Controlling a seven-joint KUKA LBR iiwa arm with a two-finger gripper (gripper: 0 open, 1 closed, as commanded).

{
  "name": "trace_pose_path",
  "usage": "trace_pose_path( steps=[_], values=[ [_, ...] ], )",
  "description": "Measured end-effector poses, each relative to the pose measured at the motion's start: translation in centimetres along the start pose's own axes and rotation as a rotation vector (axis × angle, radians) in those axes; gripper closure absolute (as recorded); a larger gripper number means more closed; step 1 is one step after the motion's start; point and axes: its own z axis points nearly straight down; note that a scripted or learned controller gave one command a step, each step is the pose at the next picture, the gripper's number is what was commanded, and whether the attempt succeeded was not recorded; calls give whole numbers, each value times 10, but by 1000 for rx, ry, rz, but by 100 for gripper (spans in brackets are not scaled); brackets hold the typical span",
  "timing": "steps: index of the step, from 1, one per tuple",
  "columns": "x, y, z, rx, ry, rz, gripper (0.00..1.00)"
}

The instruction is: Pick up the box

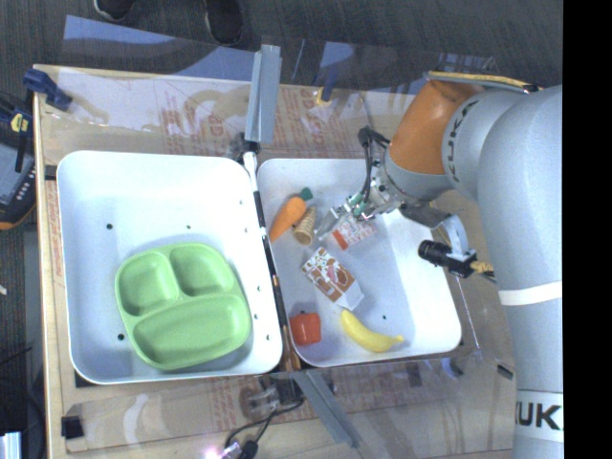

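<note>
1. Camera view, read from the left with the carrot (286,217) as landmark: well to the carrot's left, in the left bin (86,175), lies a green divided plate (184,304).
2. The carrot itself lies at a slant in the right bin (421,328), close to the rim shared by both bins, with a small cone-shaped piece (305,224) touching its right side.
3. Below the carrot sits a red toy (306,328); down and to the right of the carrot lies the box (330,275), a flat printed carton resting on the bin floor at an angle, with a banana (371,333) below it.
4. To the carrot's right, the hand (359,216) is low over a second small printed packet (352,233), which lies just above the box. Whether the hand is released or clenched, I cannot tell; its tips are lost in clutter.
5. Handling, as a judgement: the box looks light, thin cardboard, stiff enough but easy to crush, with a glossy face that may slip. Taking it across its two long edges seems safest, since lying flat it offers little height.
6. Hard to make out: the print on the box and whether the hand touches the packet.
</note>
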Motion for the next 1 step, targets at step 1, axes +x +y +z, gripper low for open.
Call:
trace_pose_path(
  steps=[1],
  values=[
    [-1, -12, 2, -6, -4, 44, 0]
  ],
)
